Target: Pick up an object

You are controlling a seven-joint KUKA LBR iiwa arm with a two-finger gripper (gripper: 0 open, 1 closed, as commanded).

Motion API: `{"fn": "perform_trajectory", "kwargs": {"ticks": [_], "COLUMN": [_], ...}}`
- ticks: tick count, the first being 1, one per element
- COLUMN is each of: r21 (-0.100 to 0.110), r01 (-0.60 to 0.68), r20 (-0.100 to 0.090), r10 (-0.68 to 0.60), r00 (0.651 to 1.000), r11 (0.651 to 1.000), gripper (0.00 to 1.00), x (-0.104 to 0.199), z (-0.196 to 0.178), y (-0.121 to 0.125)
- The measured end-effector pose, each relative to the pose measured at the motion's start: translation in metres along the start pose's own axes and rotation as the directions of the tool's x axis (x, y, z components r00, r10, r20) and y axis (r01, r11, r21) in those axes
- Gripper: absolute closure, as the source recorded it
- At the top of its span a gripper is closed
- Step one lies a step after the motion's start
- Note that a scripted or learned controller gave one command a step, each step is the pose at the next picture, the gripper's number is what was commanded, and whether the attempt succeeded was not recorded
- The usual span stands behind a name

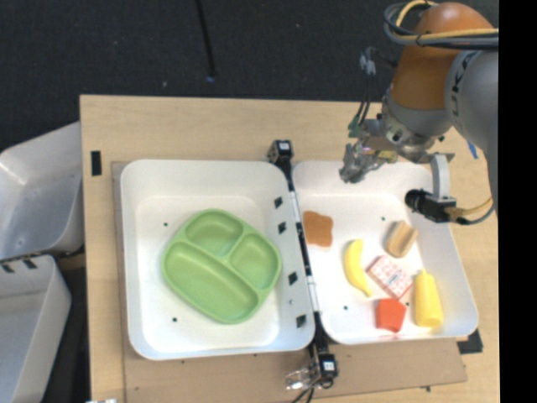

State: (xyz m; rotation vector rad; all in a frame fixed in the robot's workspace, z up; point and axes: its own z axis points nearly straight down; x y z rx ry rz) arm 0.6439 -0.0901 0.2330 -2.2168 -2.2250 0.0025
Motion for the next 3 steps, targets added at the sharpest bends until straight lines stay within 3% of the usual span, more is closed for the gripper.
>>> {"fn": "perform_trajectory", "kwargs": {"ticks": [1, 3], "r21": [-0.002, -0.001], "r01": [0.002, 0.002], "r20": [-0.002, -0.002], "r10": [-0.002, -0.002], "r00": [1.0, 1.0], "r11": [1.0, 1.0], "gripper": [1.0, 1.0], "x": [0.058, 0.145], "z": [-0.01, 0.0], "y": [-0.014, -0.036]}}
